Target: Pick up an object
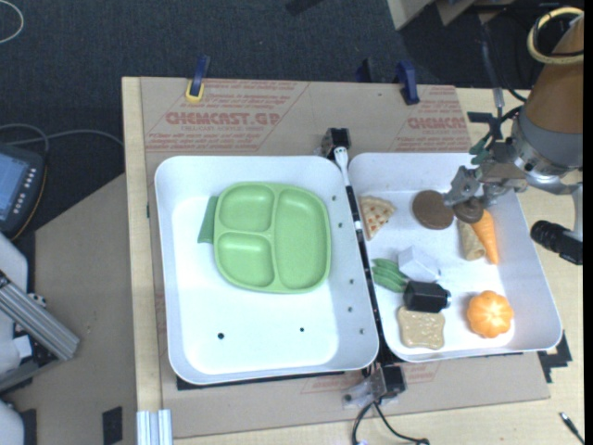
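brown cardboard covers the bench (278, 119) under two white bins. left bin (185, 341) holds a green divided plate (273, 237). right bin (537, 286) holds a brown disc (430, 210), a carrot (485, 235), a waffle wedge (375, 216), a green piece (390, 274), a black block (425, 296), a toast slice (421, 328) and an orange (488, 313). the gripper (466, 196) hangs over the far right of that bin, between disc and carrot; whether its tips are apart or together, i cannot tell.
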Tool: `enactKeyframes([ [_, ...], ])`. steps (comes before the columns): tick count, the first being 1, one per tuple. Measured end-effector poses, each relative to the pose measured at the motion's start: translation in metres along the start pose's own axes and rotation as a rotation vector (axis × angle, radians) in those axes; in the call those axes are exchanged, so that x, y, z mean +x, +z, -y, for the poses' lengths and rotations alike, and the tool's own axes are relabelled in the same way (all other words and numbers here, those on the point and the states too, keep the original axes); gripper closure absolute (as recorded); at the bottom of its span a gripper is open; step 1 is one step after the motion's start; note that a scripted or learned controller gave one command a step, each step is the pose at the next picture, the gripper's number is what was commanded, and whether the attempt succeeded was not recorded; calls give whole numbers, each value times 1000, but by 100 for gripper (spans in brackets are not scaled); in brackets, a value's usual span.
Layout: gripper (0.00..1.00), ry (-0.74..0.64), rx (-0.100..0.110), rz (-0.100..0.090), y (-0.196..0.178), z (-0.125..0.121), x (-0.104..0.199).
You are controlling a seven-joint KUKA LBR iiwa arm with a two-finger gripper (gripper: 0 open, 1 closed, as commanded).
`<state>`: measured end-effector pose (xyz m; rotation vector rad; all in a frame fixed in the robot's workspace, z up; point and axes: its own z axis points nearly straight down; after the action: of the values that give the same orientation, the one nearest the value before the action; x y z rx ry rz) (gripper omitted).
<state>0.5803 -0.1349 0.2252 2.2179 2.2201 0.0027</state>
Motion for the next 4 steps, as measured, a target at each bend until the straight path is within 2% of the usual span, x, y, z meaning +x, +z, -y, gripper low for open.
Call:
enactKeyframes([
  [2, 100, -1, 9, -4, 9, 72, 63],
  [3, 100, -1, -1, -1, -11, 71, 68],
  [4, 100, 2, 7, -2, 6, 71, 60],
])
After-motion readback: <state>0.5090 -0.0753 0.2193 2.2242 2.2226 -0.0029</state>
